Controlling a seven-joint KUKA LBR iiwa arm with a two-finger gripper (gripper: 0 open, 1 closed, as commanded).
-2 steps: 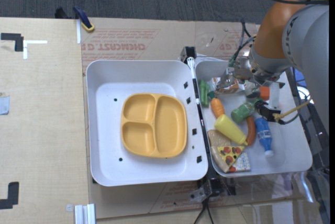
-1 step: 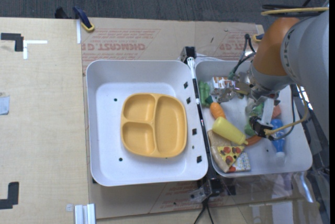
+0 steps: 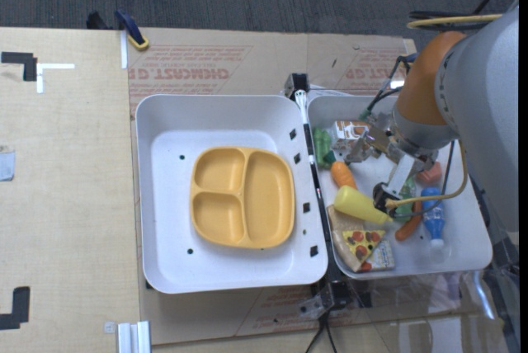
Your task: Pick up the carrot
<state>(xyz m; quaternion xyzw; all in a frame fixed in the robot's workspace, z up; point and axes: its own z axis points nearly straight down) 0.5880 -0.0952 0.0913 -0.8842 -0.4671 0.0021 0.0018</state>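
The left white bin (image 3: pixel 157 203) holds a yellow divided plate (image 3: pixel 243 197). The right white bin (image 3: pixel 466 248) holds the carrot (image 3: pixel 342 175) near its left wall, between a green item (image 3: pixel 322 147) and a yellow item (image 3: pixel 360 205), with a pizza slice (image 3: pixel 364 247) and a blue bottle (image 3: pixel 432 216) nearby. The arm reaches in from the right with its end effector (image 3: pixel 365 150) low, just above-right of the carrot; its opening cannot be told.

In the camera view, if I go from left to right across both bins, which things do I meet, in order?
In order: yellow divided plate → green item → carrot → blue bottle. The pizza slice overlaps the carrot sideways, so I leave it out.
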